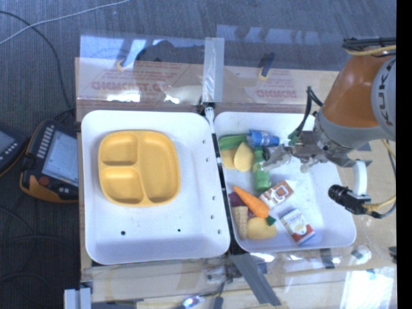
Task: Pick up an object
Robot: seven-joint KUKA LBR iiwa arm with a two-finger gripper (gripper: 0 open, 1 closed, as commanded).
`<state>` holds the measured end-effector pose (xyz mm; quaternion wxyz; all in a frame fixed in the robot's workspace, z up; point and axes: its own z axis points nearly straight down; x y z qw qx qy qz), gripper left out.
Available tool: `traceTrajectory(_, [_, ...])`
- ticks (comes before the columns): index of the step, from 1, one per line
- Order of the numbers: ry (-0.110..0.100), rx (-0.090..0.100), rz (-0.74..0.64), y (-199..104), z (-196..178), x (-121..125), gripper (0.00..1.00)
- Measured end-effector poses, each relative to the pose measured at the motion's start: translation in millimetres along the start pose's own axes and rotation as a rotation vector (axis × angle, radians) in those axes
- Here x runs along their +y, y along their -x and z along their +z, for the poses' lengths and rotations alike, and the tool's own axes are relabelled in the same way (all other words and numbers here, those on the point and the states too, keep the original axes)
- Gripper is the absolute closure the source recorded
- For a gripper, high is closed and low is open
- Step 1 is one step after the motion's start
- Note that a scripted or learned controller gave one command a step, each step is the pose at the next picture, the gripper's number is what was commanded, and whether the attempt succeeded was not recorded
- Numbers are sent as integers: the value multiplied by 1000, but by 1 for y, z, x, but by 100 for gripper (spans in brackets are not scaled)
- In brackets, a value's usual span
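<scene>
Seen from above, the surface carries two white bins side by side. The left bin [154,240] holds a yellow divided plate [138,167]. The right bin [335,230] holds a cluster of toy groceries along its left half: a blue bottle [264,138] at the top, a pale yellow pear-shaped piece [243,158] beside a green piece [230,141], a green bottle [261,176], an orange carrot [252,202], two small red-and-white cartons [277,194] [297,224], and a yellow lemon-like piece [259,228] near the bottom. The arm [357,102] reaches in from the right, and its gripper [281,154] sits low over the upper part of the cluster, just beside the green bottle; whether the jaws are released or clenched I cannot tell, and nothing is seen between them. The toys look light, stiff and smooth, so likely slippery. The green bottle seems the nearest candidate, best taken across its narrow body; the rounded pieces could roll or squirt out, and crowded neighbours may block one jaw.
</scene>
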<state>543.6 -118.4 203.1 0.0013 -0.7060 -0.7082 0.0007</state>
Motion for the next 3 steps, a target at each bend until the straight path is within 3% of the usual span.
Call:
traceTrajectory(1, [1, 0, 106, -4, 101, -2, 0])
traceTrajectory(2, [-1, 1, 106, -4, 93, -2, 100])
traceTrajectory(3, [1, -5, 191, -10, -38, 45, 100])
